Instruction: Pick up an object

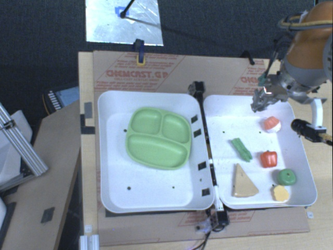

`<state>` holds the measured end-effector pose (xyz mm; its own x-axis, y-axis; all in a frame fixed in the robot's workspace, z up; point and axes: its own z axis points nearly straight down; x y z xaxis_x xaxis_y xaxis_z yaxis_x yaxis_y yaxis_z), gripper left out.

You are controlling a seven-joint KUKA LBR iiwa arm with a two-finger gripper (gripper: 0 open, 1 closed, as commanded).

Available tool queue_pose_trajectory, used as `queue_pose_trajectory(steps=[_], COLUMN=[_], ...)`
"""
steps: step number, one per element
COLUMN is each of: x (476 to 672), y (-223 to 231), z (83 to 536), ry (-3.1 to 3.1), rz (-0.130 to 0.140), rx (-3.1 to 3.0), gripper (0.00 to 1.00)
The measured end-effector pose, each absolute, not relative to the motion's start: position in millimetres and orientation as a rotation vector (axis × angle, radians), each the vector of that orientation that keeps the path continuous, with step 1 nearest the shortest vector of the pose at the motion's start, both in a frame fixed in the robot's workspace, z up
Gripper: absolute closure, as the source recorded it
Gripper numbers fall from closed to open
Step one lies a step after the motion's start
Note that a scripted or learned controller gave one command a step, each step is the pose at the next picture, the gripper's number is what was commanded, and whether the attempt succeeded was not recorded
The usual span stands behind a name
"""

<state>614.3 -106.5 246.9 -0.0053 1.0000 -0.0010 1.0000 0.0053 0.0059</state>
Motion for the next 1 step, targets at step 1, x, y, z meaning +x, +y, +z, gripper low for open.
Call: queue_pose_trajectory(steps=[1], x=[598.8], y=[-62.2], z=[235.0], ry=[2.23], rz=[0.001], rx=[2.213], gripper=[1.0])
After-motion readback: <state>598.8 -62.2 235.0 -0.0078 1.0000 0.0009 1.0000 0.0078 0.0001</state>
